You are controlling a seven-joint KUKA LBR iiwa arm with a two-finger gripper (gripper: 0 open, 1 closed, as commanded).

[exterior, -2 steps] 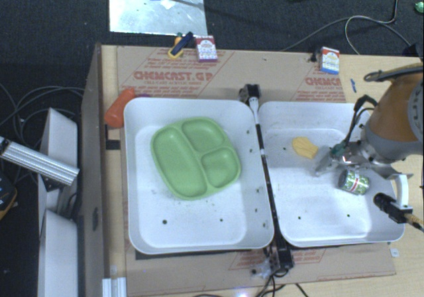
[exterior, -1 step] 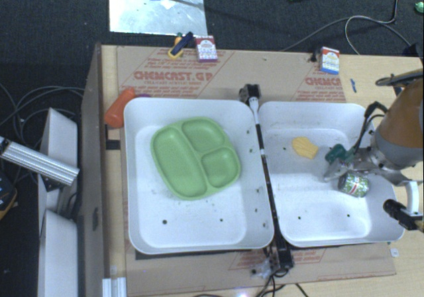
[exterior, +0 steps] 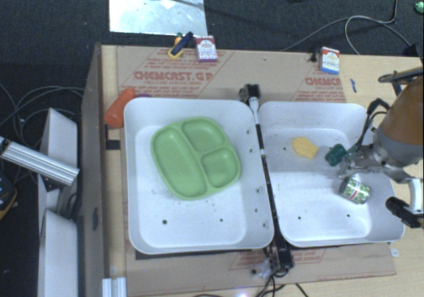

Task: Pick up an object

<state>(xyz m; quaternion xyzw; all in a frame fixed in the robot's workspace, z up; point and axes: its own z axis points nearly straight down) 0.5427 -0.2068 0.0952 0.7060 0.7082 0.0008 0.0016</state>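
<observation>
In the right bin point(exterior: 311, 226) lie a yellow rounded object point(exterior: 305, 148), a small teal object point(exterior: 336, 154) and a green-and-white can point(exterior: 356, 190) on its side. My gripper point(exterior: 353, 168) reaches in from the right, low over the bin floor. It sits between the teal object and the can, just above the can's upper end. From this angle nothing shows clearly in its grasp. The grey arm with its orange band point(exterior: 404, 123) rises over the bin's right rim.
The left bin point(exterior: 152, 223) holds a green divided plate point(exterior: 195, 156). An orange object point(exterior: 119, 107) lies outside that bin's top left corner. Two small boxes point(exterior: 207, 48) point(exterior: 329, 60) and a yellow-and-black tool point(exterior: 180, 44) rest along the bench's far edge.
</observation>
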